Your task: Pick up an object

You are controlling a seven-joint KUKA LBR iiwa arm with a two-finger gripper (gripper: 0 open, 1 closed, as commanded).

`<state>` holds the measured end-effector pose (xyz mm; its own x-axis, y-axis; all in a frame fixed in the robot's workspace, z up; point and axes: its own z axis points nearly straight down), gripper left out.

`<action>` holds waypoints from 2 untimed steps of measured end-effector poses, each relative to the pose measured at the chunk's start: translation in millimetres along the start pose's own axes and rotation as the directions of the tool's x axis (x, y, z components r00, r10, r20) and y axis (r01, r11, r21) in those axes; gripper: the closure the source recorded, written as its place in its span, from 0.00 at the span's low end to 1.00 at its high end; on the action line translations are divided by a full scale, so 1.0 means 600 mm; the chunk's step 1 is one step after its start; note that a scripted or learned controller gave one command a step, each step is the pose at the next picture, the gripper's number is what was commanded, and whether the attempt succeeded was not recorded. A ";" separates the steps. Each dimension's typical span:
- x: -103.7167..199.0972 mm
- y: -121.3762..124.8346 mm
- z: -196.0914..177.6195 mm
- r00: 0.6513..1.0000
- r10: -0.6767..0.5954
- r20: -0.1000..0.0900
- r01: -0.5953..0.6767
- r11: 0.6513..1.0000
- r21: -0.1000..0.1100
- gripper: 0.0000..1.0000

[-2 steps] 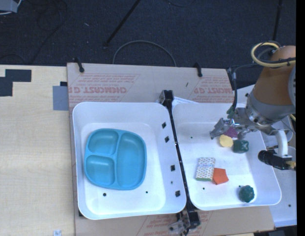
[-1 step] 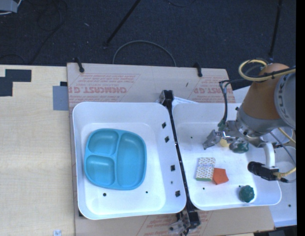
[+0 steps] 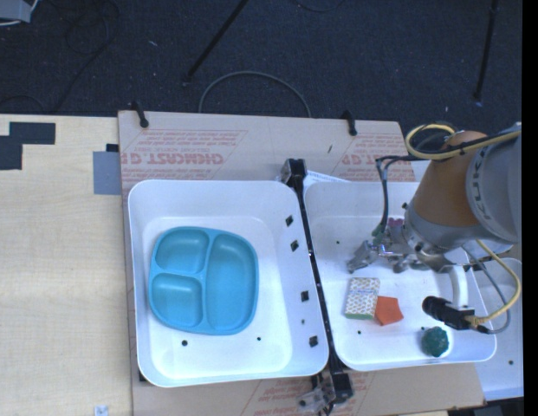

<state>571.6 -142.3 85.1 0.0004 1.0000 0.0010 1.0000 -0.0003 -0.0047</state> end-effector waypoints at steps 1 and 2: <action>-0.002 0.000 -0.021 1.000 0.004 0.000 -0.004 1.000 -0.001 1.00; 0.014 0.004 -0.106 1.000 -0.002 0.001 0.002 1.000 -0.006 1.00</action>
<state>574.4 -134.1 148.4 -0.0012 1.0000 0.0003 1.0000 0.0012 0.0017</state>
